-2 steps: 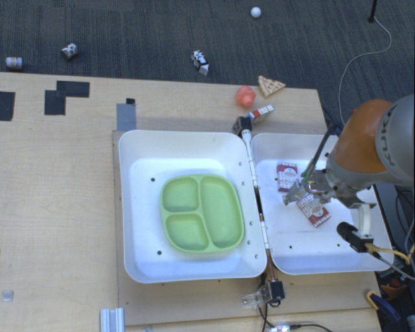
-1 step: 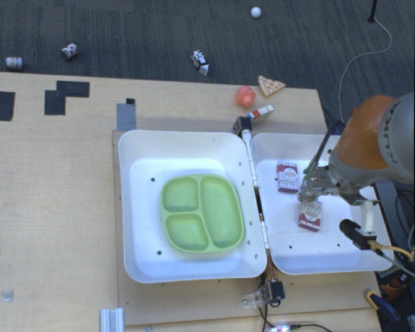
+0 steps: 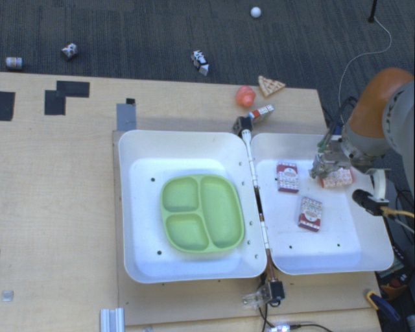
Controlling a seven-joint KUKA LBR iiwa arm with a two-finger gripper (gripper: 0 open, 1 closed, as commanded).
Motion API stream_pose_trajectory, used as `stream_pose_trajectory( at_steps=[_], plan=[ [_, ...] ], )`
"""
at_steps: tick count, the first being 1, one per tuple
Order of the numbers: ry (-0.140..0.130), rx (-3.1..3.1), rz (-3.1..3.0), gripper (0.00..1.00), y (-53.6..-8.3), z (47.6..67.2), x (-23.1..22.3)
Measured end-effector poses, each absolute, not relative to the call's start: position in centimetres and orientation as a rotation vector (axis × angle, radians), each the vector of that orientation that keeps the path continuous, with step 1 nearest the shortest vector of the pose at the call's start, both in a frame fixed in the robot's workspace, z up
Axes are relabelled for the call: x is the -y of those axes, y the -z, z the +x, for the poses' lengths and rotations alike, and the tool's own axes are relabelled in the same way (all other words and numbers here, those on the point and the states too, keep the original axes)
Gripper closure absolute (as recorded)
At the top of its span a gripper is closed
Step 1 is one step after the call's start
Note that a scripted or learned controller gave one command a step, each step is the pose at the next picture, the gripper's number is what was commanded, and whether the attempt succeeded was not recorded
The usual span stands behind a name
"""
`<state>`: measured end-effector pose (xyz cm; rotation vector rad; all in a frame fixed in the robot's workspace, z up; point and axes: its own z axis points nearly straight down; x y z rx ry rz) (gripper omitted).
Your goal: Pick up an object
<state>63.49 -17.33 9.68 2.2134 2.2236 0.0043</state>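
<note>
The pincer (image 3: 324, 170) sits at the right bin's (image 3: 369, 256) far right edge, directly on a small pale block (image 3: 337, 179); whether it is clenched or released, cannot tell. Block lies just right-below it.

A light wooden bench (image 3: 58, 214) filled most of the scene, its far edge running from left to right. Beyond it lay a dark grey ribbed carpet floor (image 3: 142, 32). Black tape patches (image 3: 65, 96) marked the bench's far left part, and a grey block (image 3: 126, 117) stood to their right. On the floor sat a small white ball (image 3: 255, 11) at far right and scattered small scraps (image 3: 200, 61). A thin cable (image 3: 369, 52) curved across the carpet at far right. The light was even and soft.
</note>
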Motion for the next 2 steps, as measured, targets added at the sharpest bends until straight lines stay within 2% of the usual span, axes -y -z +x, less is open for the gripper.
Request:
stream_pose_trajectory(
  at_steps=[1,2],
  plan=[
    [-0.009,-2.225,2.212,1.00,-20.9,63.6,8.9],
    [-0.004,-2.220,2.215,1.00,-23.2,64.2,17.7]
  ],
)
